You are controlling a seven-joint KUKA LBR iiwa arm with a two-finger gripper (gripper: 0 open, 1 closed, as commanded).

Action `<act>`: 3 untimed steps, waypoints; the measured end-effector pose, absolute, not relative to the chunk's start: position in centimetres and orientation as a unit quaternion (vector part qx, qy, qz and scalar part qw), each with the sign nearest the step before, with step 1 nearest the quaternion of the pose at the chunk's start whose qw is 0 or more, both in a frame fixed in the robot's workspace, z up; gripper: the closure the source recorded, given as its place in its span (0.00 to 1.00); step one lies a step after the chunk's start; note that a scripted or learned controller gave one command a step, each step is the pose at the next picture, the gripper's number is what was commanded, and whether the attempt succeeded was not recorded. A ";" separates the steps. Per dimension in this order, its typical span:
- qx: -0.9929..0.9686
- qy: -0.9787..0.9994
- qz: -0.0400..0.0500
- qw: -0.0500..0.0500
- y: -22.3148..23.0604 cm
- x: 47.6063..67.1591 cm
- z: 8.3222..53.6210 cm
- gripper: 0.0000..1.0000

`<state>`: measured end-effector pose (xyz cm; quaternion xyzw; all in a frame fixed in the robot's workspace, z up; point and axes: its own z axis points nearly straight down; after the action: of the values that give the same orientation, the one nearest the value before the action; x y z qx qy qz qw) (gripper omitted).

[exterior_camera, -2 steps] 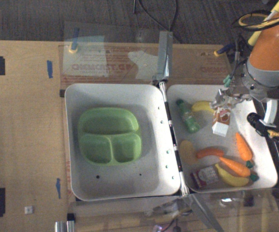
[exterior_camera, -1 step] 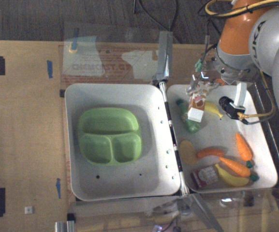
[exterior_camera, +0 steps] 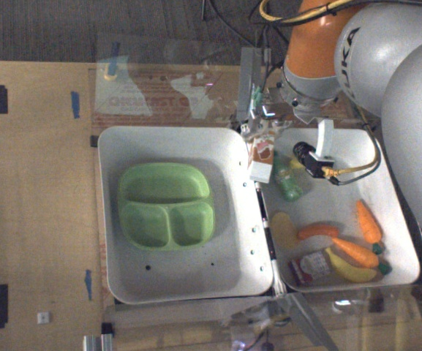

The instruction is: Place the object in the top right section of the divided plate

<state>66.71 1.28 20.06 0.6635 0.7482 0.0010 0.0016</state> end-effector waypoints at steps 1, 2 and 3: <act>0.631 0.775 0.000 0.000 10.9 64.7 21.2 1.00; 0.727 0.686 0.001 0.001 9.8 65.5 24.8 1.00; 0.697 0.717 -0.001 -0.001 12.9 60.2 28.9 1.00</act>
<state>60.21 12.88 28.95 0.6966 0.7174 -0.0011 -0.0008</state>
